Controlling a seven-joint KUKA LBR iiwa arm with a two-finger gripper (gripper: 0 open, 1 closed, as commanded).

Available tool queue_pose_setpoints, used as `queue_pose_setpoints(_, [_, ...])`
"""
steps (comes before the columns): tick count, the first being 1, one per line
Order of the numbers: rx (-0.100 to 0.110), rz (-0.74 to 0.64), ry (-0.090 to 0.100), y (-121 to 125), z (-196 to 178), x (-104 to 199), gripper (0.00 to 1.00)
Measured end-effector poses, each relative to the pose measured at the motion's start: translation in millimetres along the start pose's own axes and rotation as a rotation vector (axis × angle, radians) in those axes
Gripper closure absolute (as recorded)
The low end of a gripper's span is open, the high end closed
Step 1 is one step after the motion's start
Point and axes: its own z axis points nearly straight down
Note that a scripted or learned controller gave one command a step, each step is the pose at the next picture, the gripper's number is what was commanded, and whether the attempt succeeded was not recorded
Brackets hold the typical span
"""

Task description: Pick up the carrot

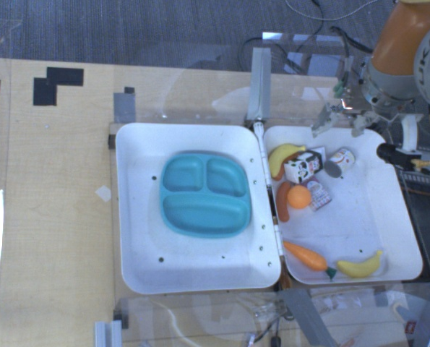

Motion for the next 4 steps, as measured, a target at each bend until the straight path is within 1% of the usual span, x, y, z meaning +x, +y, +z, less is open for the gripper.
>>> queue_pose_setpoints(1, [-0.002,-0.235,-0.001,1.1,-9.7,-2.6,0.00])
queue_pose_setpoints(2, [-0.002,-0.079,0.000,-58.8,93.0,19.4,0.00])
queue_pose_setpoints(3, [-0.009,-0.217,-0.002,-66.1,125.0,26.8,0.00])
queue_pose_setpoints(4, [-0.004,-0.278,-0.001,-77.3,29.1,49.9,0.00])
